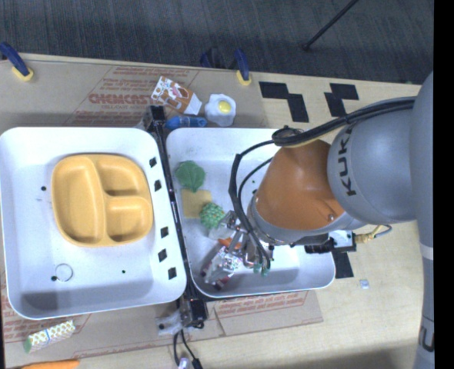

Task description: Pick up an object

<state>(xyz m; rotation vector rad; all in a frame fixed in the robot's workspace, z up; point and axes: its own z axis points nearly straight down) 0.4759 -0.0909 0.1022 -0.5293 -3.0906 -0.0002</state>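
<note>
- We see the grey arm (381, 167) reach in from the right and bend down over the right bin (313, 279), its orange band (292, 187) covering much of the bin's middle.
- The gripper (231, 260) hangs low in the bin's near part, just off the near wall; its metal tip blurs into wires and small parts, and we cannot tell what state it is in or whether it has hold of anything.
- Loose in the right bin lie the candidates for picking: a dark green piece (190, 174) toward the far left corner, a yellow piece (195, 202) just near of it, and a lighter green lump (212, 214) touching the yellow one, close beside the gripper.
- The left bin (19, 206) holds a yellow tray (102, 198) with three compartments.
- On the bench beyond the bins we find a small printed carton (168, 93), a blue item (186, 121) and a yellow and white object (221, 108).
- A blue and yellow clamp (15, 61) grips the bench's far left edge.
</note>
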